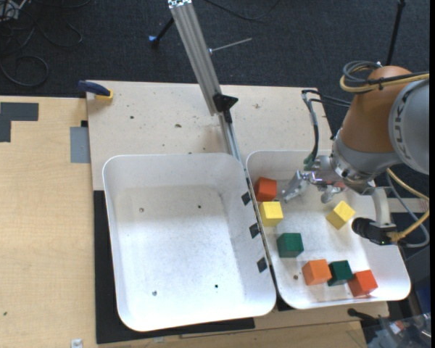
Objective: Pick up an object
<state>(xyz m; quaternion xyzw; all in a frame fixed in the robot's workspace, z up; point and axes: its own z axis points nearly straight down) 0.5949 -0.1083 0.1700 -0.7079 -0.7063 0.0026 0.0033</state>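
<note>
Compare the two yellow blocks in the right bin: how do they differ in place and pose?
The left yellow block lies near the bin's dividing wall, just below an orange block; the right yellow block lies apart, near the arm, and is turned more diagonally. Both are yellow, similar in size, and rest in the right bin.

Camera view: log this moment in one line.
arm over right bin | gripper above blocks, nothing held | nearest: orange block | left bin no blocks

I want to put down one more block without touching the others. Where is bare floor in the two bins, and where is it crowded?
The left bin offers the most room: its floor is bare from wall to wall. In the right bin blocks crowd the near edge, orange block, green block and red-orange block, and the gripper hangs over the far part. A small patch lies between the yellow block and another green block.
</note>
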